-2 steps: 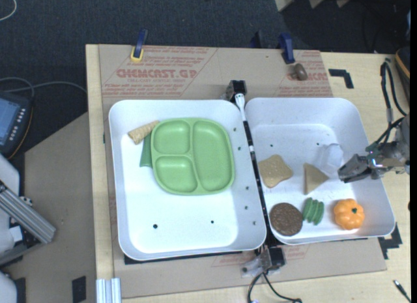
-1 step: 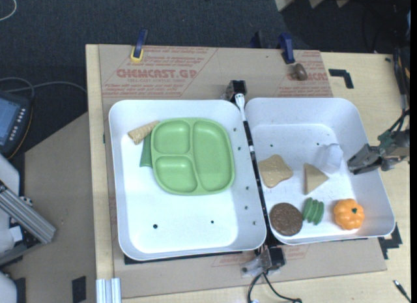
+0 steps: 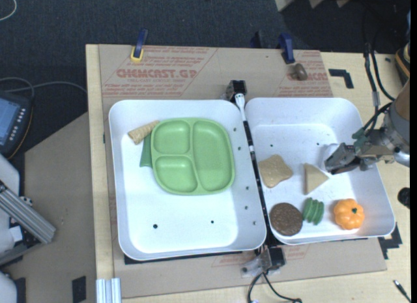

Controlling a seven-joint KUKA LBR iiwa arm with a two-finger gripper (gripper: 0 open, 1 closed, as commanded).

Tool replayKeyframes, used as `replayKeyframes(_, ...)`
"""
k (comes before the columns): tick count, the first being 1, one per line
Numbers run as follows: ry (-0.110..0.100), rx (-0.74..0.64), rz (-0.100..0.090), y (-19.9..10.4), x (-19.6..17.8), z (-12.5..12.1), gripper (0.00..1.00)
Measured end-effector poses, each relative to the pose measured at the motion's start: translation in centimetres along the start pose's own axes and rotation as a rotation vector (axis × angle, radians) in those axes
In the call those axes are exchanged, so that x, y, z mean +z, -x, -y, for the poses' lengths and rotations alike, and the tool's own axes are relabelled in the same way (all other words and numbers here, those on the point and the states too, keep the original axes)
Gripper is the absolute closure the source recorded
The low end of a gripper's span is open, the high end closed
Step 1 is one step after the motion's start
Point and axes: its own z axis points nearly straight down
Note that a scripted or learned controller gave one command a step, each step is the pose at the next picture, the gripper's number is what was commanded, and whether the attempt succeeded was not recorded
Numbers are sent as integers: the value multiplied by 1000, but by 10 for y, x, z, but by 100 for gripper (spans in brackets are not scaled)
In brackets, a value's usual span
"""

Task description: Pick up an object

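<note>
Over the right bin [image 3: 339, 109], the gripper [image 3: 339, 159] is hanging low at the end of the arm [image 3: 397, 126], which is reaching in from the right edge. Whether it is wide, narrow or closed on anything cannot be determined, because the tip is showing as 1 dark mass. Nothing is visibly sitting in its grasp.

The closest candidate is the tan wedge [image 3: 315, 179], lying on the bin floor just beside and below the tip. Likely faults from this position:

- The tip may be landing on the wedge's sloped face and pushing it aside (a light piece is likely to slide on the smooth floor).
- A descent off to the right may be striking the bin wall.
- A shifted wedge may be bumping the green ridged piece [image 3: 313, 210] or the orange pumpkin [image 3: 348, 214], both lying near it toward the front.

Other items are lying clear of the approach: the tan bread slice [image 3: 274, 170] and the brown round patty [image 3: 286, 219] are occupying the left part of the same bin. The left bin [image 3: 182, 236] is carrying a green divided plate [image 3: 193, 155], with a beige piece [image 3: 141, 132] at its upper left corner
</note>
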Motion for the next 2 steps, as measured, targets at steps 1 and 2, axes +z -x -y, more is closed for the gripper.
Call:
replayKeyframes(1,0,0,1,-49,0,-10,100)
replayKeyframes(2,-3,0,-1,-105,15,-7,100)
